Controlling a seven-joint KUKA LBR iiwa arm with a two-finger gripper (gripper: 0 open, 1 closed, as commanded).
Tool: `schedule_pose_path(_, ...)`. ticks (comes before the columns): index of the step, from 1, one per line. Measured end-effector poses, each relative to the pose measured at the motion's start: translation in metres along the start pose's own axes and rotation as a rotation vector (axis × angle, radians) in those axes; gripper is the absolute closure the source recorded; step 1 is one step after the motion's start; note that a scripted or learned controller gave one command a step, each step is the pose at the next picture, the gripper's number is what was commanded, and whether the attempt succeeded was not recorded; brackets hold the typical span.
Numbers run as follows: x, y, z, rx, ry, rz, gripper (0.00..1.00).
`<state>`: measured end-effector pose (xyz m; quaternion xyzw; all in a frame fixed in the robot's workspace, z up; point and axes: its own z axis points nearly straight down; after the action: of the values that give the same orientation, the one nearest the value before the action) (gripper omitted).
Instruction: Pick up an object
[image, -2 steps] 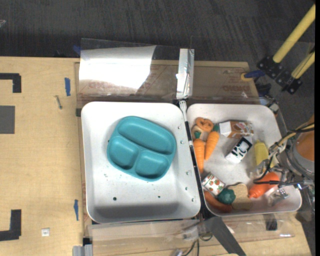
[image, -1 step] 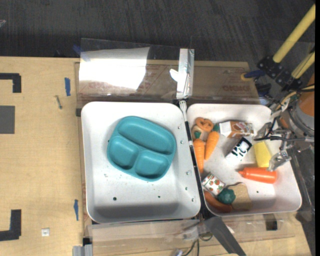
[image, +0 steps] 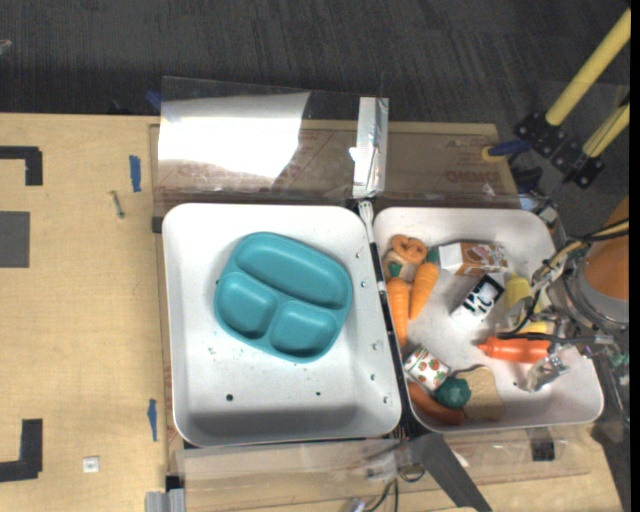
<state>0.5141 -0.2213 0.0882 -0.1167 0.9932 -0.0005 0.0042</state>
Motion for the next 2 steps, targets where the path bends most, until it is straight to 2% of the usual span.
schedule_pose_path(1,0.000,-0.002,-0.041,-0.001,0.001,-0.346,0.00)
schedule_pose_path(2,-0.018,-0.004,0.001,-0.002,0.002,-0.556,0.00)
